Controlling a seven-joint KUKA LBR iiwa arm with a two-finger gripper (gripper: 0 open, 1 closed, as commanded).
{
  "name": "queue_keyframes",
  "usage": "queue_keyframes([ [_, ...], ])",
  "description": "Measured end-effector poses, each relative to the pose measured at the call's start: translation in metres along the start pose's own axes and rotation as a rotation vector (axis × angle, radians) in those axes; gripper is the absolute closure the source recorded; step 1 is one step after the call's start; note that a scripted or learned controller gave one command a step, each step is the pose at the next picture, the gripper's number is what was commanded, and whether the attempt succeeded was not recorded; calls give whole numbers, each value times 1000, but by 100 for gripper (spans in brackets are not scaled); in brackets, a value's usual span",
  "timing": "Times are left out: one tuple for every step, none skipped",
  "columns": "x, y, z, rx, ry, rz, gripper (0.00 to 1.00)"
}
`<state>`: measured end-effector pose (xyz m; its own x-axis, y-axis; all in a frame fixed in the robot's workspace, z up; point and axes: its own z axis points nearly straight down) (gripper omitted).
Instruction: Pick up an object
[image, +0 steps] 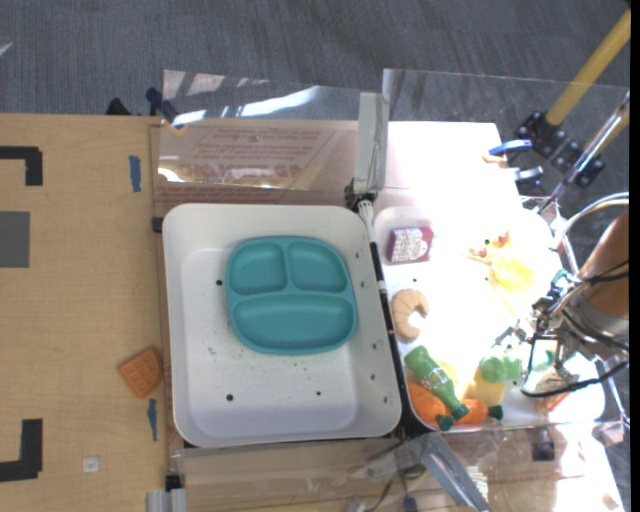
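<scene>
Claw near right bin front-right edge.

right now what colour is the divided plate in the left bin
Teal, a plain blue-green with no pattern; the divided plate shows clearly in the camera view.

Two bins side by side on your desk.
Your left bin holds a divided plate; your right bin holds a croissant and bottle.
</scene>
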<state>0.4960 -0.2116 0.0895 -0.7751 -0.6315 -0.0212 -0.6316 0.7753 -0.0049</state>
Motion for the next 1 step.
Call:
queue_keyframes([
  [-4,-4,1,-3,3,-95,0],
])
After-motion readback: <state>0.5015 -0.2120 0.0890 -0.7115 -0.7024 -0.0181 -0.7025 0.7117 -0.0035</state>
